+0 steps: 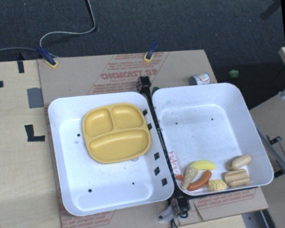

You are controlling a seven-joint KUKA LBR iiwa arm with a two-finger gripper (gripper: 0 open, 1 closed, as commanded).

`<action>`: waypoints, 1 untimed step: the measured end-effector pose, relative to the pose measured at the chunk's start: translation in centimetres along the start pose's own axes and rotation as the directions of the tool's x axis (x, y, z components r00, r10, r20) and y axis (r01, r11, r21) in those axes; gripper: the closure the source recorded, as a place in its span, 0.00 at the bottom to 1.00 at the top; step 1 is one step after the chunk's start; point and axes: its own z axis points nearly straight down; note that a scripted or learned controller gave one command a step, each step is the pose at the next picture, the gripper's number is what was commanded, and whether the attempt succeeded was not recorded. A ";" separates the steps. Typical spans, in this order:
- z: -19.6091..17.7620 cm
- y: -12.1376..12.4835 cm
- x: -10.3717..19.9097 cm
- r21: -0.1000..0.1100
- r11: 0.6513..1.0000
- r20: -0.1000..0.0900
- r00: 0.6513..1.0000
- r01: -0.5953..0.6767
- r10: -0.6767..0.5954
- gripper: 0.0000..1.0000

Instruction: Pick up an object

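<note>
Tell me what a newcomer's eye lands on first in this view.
The yellow divided plate stands out first, lying in the upper half of the left white bin. Next comes the cluster of toy food in the right white bin, along its near edge: a yellow banana, a red sausage, a corn cob and tan bread rolls. Blue and yellow clamps pin the cardboard sheet at its far edge.

Glossy plastic tray [117,139], smooth white bins [111,199]
</note>
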 end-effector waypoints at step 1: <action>-4.1 1.2 0.0 0.000 1.000 -0.001 1.000 0.001 -0.001 1.00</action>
